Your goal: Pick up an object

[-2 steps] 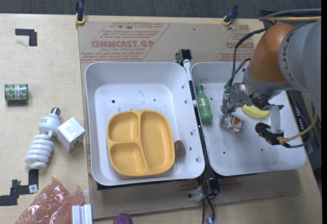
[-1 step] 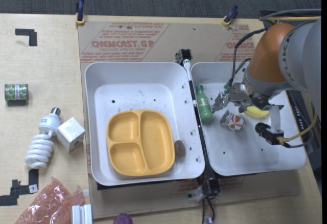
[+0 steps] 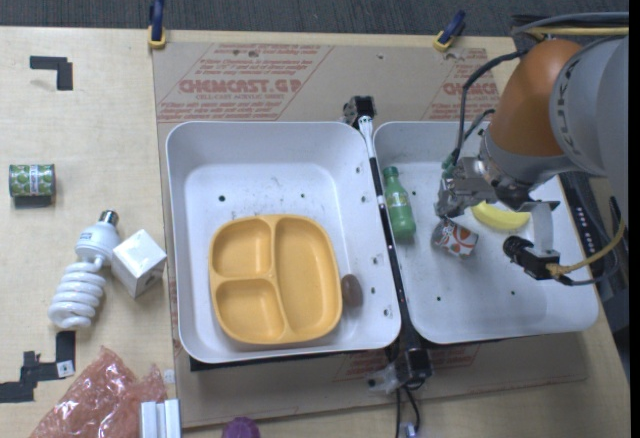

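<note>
We see gripper (image 3: 458, 204) low in right bin (image 3: 500, 321), finger state unclear. Green bottle (image 3: 399, 203) at bin's left wall, long axis near-far, cap far. Banana (image 3: 497, 217) beside gripper.

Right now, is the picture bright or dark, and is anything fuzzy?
Camera view: bright, even light; soft shadows inside the left bin; the yellow tray looks sharp; the gripper and small things under it look a bit fuzzy.
</note>
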Tool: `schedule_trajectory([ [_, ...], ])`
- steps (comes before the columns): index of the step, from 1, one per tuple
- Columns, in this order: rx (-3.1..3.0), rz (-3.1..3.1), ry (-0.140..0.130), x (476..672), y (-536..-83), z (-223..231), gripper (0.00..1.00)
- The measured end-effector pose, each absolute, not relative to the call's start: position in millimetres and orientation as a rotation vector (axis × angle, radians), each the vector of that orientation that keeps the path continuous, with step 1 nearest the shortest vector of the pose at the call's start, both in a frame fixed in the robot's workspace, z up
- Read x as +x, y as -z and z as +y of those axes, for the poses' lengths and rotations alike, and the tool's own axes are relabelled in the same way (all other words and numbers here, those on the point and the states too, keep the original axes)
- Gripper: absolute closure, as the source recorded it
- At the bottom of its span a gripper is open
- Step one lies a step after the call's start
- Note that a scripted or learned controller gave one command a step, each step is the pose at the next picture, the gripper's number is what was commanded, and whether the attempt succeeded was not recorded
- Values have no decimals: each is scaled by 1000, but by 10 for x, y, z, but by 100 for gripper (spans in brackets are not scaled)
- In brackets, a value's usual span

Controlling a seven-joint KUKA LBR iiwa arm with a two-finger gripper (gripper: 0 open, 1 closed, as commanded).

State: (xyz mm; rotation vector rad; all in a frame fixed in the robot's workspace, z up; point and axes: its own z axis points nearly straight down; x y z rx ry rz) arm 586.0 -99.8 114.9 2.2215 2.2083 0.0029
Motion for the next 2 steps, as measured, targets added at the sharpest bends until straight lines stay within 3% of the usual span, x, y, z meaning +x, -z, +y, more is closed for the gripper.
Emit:
schedule_trajectory([
  [1,2221,2209,-3,5860,-1149,-997,0],
  [2,2222,2219,0,5398,-926,-937,0],
])
